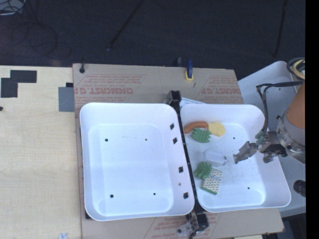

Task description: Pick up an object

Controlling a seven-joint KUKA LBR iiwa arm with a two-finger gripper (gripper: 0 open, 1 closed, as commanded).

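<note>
The claw (247,150) hung over the right bin (273,193), at mid-depth and toward that bin's right side, with the arm (294,133) entering from the right. Its fingers pointed left and nothing lay between them; whether they stood open or closed could not be determined.

Just left of the claw, a clear plastic piece (215,158) lay on the bin floor, apart from the claw. Nearer than it, a green leafy toy (203,170) touched a patterned card (213,182) on its right. Farther back, an orange sausage-shaped toy (195,126), a second green toy (201,135) and a yellow toy (217,129) formed a tight cluster near the far-left corner. All objects occupied the left half of the right bin.

The right half of the right bin's floor was bare white with small dark holes. The left bin (89,158) showed the same bare floor. A black divider (182,153) with clips joined the two bins along their shared edge.

Both bins rested on a brown cardboard sheet (129,86) with red printing, held by a yellow-and-blue clamp (189,71) at its far edge. The sheet lay on a light wooden surface (35,158) extending left. Beyond the surface, the floor (149,24) was dark with cables across it.
</note>
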